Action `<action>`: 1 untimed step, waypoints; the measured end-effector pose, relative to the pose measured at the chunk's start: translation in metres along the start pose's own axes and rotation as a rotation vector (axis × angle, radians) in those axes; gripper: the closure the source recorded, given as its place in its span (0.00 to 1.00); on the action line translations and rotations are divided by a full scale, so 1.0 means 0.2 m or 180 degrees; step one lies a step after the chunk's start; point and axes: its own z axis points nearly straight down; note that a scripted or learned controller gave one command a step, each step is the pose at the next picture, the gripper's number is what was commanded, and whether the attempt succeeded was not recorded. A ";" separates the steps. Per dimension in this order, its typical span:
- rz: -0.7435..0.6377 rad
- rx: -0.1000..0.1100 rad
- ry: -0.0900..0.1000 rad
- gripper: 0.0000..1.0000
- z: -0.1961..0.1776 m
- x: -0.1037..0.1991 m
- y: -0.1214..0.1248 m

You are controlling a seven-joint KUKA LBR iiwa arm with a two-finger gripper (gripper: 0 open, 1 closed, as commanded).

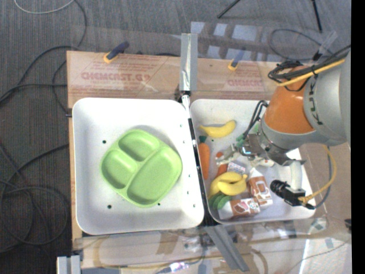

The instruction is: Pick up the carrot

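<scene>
An orange carrot (pixel 204 158) lies along the right bin's (pixel 296 210) left wall. The gripper (pixel 242 151) hovers nearby; its opening cannot be made out.

Single fixed camera sat above the surface (pixel 131 73), looking down at a slant from moderate height. Both white bins, left bin (pixel 85 153) and right bin (pixel 296 207), fell within frame, with the arm (pixel 308 110) entering from the right edge.
</scene>
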 end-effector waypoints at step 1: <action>-0.0834 -0.0063 -0.0022 0.00 0.24 -0.04 -0.19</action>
